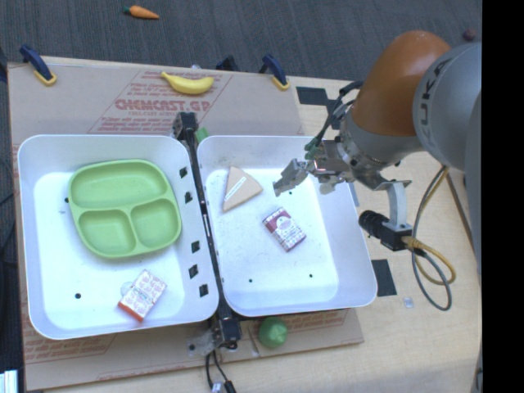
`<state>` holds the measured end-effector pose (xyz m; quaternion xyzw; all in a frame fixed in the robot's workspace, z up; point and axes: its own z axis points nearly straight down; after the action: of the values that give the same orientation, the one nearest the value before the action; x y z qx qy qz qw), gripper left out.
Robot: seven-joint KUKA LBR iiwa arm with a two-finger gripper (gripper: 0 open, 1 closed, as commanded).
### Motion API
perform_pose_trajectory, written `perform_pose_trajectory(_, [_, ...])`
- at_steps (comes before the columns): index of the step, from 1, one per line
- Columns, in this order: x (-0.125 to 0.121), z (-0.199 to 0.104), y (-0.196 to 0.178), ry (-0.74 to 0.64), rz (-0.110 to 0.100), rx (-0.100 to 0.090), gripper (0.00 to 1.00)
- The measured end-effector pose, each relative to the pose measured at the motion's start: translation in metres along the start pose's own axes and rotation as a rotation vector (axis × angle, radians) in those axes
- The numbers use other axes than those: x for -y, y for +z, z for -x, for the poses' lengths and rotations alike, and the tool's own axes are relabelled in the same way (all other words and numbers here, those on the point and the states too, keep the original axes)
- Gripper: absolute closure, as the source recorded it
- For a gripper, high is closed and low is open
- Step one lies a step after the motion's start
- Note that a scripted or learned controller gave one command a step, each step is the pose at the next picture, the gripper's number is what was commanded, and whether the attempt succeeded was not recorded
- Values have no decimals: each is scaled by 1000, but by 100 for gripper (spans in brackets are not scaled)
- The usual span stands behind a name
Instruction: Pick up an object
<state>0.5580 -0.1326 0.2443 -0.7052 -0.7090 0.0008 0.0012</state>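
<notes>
In the right bin (344,277) lie a tan wedge-shaped sandwich piece (240,188) near the back left and a small red carton (284,229) in the middle. My gripper (309,178) hangs over the bin's back right part, open, with nothing between its fingers. One grey finger (287,178) points toward the wedge, a short way to its right. The red carton sits just below and in front of the gripper. In the left bin (33,244) rest a green divided plate (123,207) and a red-and-white packet (142,294).
A toy banana (188,81) lies on the cardboard behind the bins. A green ball (273,332) sits in front of the right bin. A black divider (199,211) runs between the bins. Cables (430,260) trail on the bench at right. A carrot (143,11) lies on the floor.
</notes>
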Motion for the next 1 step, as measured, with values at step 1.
perform_pose_trajectory(1, [4,53,82,0,-2,2,0])
